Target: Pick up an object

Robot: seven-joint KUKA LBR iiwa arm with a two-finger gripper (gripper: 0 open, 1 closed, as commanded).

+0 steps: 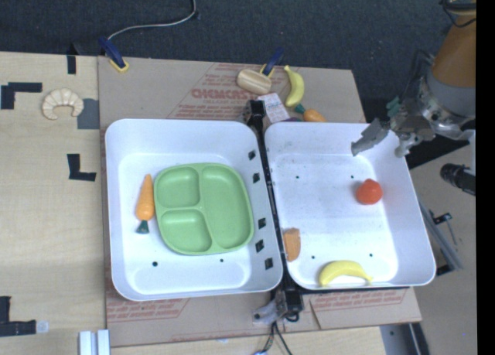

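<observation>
The gripper (384,139) hangs spread wide, holding nothing, over the right bin's (325,183) far rim. The tomato (370,192) sits just below; being round, it could roll off 1 finger.

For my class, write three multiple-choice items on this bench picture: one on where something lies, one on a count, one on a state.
1. Where does the carrot lie?
A. In the left bin, beside the green plate
B. On the plate
C. In the right bin

2. How many yellow bananas show?
A. One
B. Two
C. Four

3. What is the gripper doing?
A. Clamping the tomato
B. Holding nothing, up by the right bin's far corner
C. Resting on the plate

Key: 1 A, the carrot lies at the plate's left edge on the bin floor. 2 B, one banana in the right bin, another banana beyond the bins. 3 B, the tomato sits apart, below the fingers.
</observation>
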